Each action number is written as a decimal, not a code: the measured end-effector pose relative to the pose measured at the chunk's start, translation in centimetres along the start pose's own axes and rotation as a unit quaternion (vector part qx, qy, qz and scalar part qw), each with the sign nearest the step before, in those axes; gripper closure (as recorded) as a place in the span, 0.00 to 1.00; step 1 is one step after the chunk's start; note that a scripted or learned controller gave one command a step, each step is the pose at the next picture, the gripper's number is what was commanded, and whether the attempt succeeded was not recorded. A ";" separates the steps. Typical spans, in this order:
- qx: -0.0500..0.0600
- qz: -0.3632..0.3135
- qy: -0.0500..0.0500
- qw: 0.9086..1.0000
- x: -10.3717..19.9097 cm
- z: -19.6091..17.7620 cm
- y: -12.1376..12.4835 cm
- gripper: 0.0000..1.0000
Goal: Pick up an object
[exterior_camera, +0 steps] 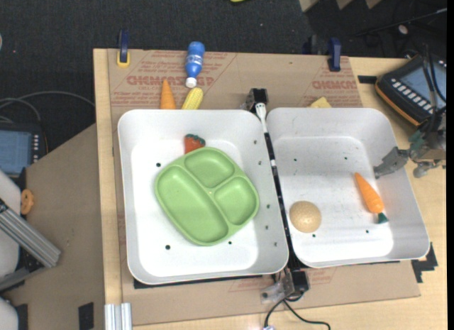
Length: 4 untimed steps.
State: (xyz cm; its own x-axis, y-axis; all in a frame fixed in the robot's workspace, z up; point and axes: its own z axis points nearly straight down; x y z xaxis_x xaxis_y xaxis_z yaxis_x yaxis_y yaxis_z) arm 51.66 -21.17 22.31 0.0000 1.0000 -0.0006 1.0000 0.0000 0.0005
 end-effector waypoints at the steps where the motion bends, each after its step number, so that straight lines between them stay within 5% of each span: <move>1: 0.000 -0.002 0.003 1.000 -0.7 12.9 3.5 0.00; 2: -0.001 -0.001 0.001 1.000 -0.9 11.8 3.6 1.00; 3: -0.004 -0.003 -0.002 1.000 5.8 13.6 7.3 1.00; 4: -0.005 -0.006 0.002 1.000 17.5 3.1 7.7 1.00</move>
